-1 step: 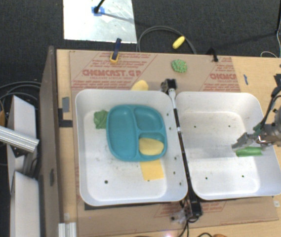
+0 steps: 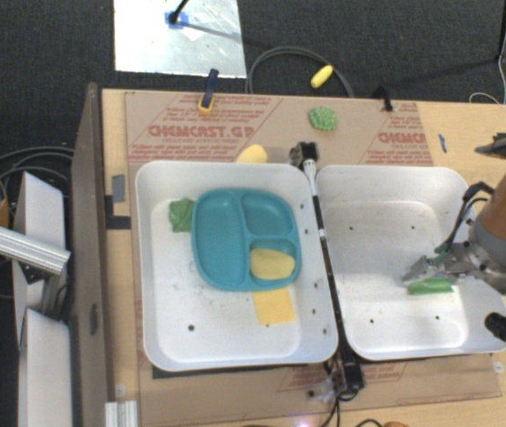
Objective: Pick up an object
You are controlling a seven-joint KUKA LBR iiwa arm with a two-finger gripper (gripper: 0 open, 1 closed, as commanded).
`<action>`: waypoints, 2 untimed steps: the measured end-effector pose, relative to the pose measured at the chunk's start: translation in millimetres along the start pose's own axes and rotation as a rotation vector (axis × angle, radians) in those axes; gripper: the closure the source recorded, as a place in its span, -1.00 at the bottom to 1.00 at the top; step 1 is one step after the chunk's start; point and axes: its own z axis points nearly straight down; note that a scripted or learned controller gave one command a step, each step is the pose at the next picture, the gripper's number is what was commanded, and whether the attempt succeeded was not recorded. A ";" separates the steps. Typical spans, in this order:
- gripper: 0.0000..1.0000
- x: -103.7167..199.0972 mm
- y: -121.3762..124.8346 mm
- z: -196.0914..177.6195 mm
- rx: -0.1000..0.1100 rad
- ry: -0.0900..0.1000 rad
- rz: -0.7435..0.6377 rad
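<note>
In the right bin [image 2: 386,221] a small green object [image 2: 430,286] lies flat on the floor near the right side. My gripper [image 2: 426,271] sits directly over it, touching or almost touching its top, with the grey arm and orange band coming in from the right edge. The left bin [image 2: 159,265] holds a teal divided plate [image 2: 239,237] with a yellow lump [image 2: 272,263] in its lower right compartment. A green leafy piece [image 2: 180,213] lies against the plate's left side. A flat yellow square [image 2: 275,307] pokes out from under the plate's front edge.
On the cardboard behind the bins lie a yellow piece [image 2: 253,155] at the left bin's back rim, a green knobbly piece [image 2: 323,118] and a yellow piece [image 2: 322,76] by a cable. A shiny sheet [image 2: 181,25] lies on the floor beyond.
</note>
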 end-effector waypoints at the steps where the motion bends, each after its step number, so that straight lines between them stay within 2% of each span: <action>1: 1.00 1.0 2.5 -16.9 -0.009 -0.002 -0.003; 2: 1.00 55.5 56.7 -88.0 -0.017 -0.001 -0.012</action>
